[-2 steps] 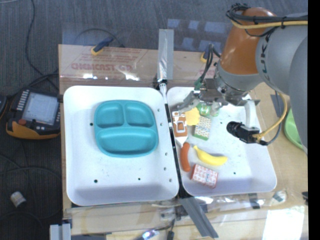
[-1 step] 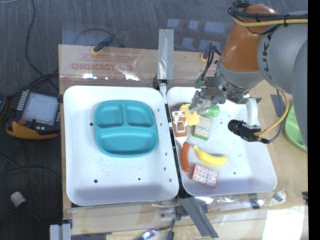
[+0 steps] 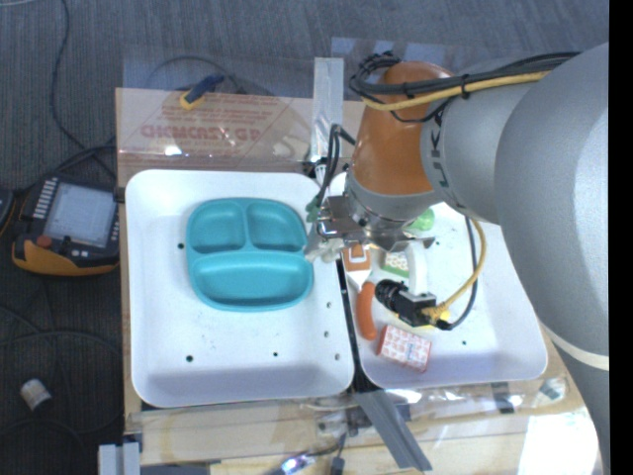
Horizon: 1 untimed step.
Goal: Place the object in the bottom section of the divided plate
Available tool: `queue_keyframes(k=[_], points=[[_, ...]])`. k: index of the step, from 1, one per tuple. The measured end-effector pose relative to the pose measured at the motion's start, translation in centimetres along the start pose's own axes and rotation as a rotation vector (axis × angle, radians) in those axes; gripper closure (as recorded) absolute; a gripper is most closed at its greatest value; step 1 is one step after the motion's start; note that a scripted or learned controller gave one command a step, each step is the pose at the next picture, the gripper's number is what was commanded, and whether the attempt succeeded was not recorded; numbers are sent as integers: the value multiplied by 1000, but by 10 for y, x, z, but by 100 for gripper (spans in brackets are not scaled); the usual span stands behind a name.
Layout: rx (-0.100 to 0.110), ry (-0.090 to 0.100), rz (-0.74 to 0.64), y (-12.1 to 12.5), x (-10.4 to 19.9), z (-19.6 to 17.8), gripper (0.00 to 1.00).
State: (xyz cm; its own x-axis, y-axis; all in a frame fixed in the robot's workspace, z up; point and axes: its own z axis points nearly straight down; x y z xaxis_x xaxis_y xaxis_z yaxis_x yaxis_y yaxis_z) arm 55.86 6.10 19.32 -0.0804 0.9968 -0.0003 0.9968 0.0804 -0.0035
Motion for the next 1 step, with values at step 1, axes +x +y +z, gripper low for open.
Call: queue_keyframes(k=[1], points=[[1, -3, 171, 33, 99, -34, 100]])
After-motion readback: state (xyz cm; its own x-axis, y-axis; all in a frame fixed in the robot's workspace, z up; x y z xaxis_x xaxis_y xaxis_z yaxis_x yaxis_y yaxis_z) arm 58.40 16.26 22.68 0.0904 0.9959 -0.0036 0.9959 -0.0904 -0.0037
